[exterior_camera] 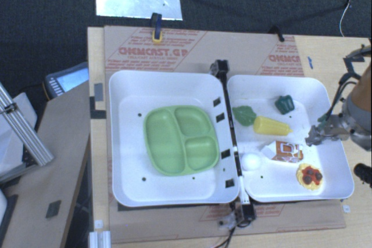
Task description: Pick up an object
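Observation:
The right bin (325, 96) holds a dark green pepper (284, 104), a light green vegetable (244, 115), a yellow corn cob (271, 125), a white and orange packet (285, 151), a white egg (251, 161) and a small pizza slice (310, 176). My gripper (314, 136) hangs at the bin's right side, just right of the packet and above the pizza slice. Nothing shows between its tips.
The left bin (125, 101) bears a green divided plate (179, 140). A black divider with clips (226, 125) runs between the bins. The arm's body (357, 119) enters over the right bin's rim. Cardboard (174, 49) underlies both bins.

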